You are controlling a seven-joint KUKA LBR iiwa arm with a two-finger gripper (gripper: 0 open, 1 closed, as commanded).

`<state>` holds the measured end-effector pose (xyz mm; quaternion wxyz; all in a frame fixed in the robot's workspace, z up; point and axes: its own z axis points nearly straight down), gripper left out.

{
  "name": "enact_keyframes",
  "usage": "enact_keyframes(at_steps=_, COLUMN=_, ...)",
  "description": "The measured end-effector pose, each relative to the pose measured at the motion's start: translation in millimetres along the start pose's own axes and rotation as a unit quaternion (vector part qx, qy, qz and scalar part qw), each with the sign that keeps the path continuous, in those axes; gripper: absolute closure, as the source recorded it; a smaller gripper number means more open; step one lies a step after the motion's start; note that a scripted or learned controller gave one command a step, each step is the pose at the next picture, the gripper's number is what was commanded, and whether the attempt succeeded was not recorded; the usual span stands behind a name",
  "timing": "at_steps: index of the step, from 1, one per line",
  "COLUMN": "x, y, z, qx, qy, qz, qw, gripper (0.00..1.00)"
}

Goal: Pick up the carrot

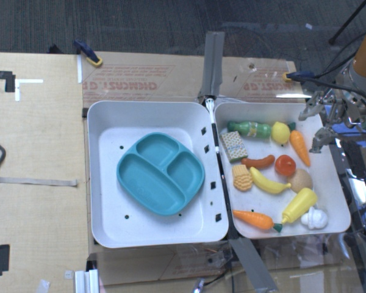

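While the gripper [329, 118] hangs over the right bin's [337, 174] 2 o'clock rim, grip state unclear, both carrots lie unpicked: one [299, 147] beside it, another [254, 219] at 7 o'clock.

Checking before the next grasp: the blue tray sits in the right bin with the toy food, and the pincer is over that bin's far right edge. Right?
Not quite. The camera view shows the blue tray alone in the left bin. The toy food is in the right bin, and the pincer is over its far right edge.
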<state>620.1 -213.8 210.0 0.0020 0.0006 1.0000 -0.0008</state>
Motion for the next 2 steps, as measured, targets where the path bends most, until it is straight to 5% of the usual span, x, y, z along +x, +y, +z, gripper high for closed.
enact_keyframes(at_steps=1, x=-36.4, y=-7.6, z=116.0, qx=0.0, qy=-0.001, qz=0.124, qw=0.9922, gripper=0.0)
enact_keyframes(at_steps=2, x=-38.8, y=-6.4, z=104.3, qx=0.001, qy=-0.005, qz=0.122, qw=0.9925, gripper=1.0)
